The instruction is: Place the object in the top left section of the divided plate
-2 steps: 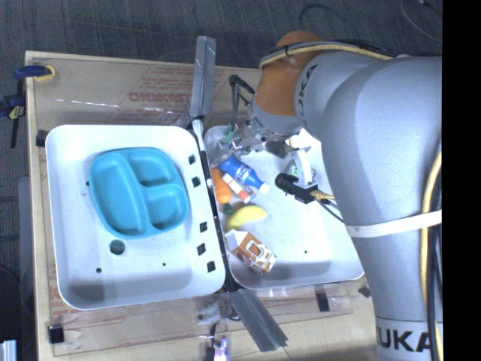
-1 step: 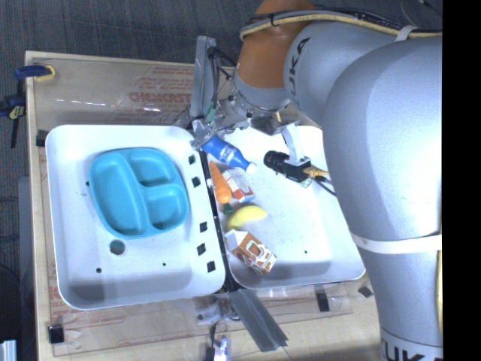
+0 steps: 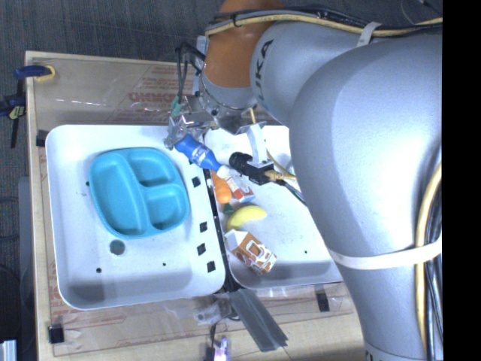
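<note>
Gripper (image 3: 183, 130) is hovering at the left bin's (image 3: 68, 277) upper right rim, its fingers closing on a blue object (image 3: 197, 153). The object's long axis is slanting from the gripper down-right over the divider between bins. Open white floor is lying below and left of the gripper — the blue divided plate (image 3: 139, 192) sitting there. In the right bin (image 3: 316, 262), down-right of the gripper: yellow banana (image 3: 246, 216), orange piece (image 3: 223, 192), small carton (image 3: 255, 252).
</note>
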